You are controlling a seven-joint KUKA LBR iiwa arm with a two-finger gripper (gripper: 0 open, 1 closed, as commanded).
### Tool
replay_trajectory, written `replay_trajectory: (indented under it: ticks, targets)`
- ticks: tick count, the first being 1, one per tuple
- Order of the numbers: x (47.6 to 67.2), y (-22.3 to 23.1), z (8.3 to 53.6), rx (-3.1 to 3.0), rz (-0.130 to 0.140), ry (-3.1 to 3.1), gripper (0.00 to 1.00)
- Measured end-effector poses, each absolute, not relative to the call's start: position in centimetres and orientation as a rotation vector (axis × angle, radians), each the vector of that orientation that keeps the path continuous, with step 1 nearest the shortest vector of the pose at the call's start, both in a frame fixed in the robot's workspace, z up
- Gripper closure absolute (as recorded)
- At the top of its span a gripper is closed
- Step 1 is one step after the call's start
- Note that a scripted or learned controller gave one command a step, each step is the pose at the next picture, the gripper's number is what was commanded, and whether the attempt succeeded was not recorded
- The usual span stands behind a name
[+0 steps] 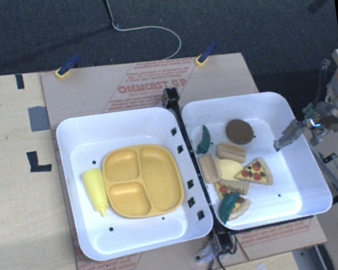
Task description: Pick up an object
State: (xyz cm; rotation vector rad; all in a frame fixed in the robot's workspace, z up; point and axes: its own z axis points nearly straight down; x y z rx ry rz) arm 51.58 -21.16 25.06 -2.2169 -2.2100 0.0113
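Note:
The right bin (pixel 291 204) holds several toy foods. A brown round patty (pixel 239 130) lies toward the back, a green pepper (pixel 203 140) near the bin's left wall, and a tan bread roll (pixel 230 151) between them. In front of these lie a pale cheese wedge (pixel 228 168), a pizza slice (pixel 255 173), a tan slab (pixel 209 168) and a teal piece (pixel 230 204). My gripper (pixel 282 141) reaches in from the right, over the bin's right side. It is tilted down to the left, apart from the food, with nothing seen in it.
In the left bin (pixel 96 235) a yellow divided plate (pixel 143 180) sits beside a yellow squeeze bottle (pixel 95 190). Both bins rest on a cardboard sheet (pixel 149 84) held by clips. A white cable (pixel 154 30) loops behind it.

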Motion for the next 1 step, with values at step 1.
replay_trajectory:
  ticks: [1]
  targets:
    - [51.83, -21.11, 25.70, -2.220, 0.002, -2.222, 0.00]
